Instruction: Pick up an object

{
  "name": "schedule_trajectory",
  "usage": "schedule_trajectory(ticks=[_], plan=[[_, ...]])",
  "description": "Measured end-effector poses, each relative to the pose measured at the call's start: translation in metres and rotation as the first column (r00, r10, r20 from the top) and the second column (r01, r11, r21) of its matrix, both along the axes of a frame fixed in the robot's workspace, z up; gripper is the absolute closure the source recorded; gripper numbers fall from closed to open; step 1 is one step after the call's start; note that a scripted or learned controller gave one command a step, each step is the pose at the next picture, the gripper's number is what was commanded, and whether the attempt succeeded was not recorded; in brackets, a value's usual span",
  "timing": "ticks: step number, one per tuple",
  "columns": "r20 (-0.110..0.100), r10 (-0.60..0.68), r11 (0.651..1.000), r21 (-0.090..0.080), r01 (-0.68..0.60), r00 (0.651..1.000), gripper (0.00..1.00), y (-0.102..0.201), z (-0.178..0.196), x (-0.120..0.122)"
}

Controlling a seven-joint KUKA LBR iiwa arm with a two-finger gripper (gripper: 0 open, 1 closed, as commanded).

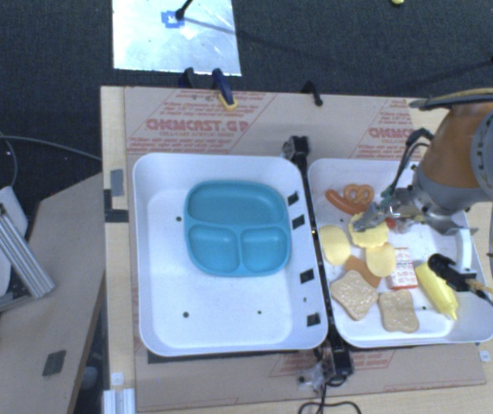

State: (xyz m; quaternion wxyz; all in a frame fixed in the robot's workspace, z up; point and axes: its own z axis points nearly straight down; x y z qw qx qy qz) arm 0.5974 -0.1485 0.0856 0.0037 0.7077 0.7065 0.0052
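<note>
Right bin (488,322) food partly behind arm; end effector (369,220) grip state indiscernible.

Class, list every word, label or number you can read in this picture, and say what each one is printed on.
"CHEMCAST GP": red print on the brown cardboard sheet under the bins, left side.
A second red print on the sheet's right side: partly cut off, unreadable.
Small red-and-white packet in the right white bin: print too small to read.

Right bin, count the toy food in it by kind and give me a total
Bread slices: 2
Pale yellow chips: 3
Pretzel: 1
Hot dog: 1
Corn cob: 1
Red-and-white packet: 1
Total: 9
</note>
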Motion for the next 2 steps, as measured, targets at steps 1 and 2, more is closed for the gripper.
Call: schedule_trajectory(ticks=[1, 2], plan=[[0.007, 0.001, 1.000, -0.003, -0.001, 1.000, 0.00, -0.027, 0.006, -0.026], [-0.007, 0.006, 1.000, -0.003, -0.006, 1.000, 0.00, -0.013, 0.074, -0.039]])
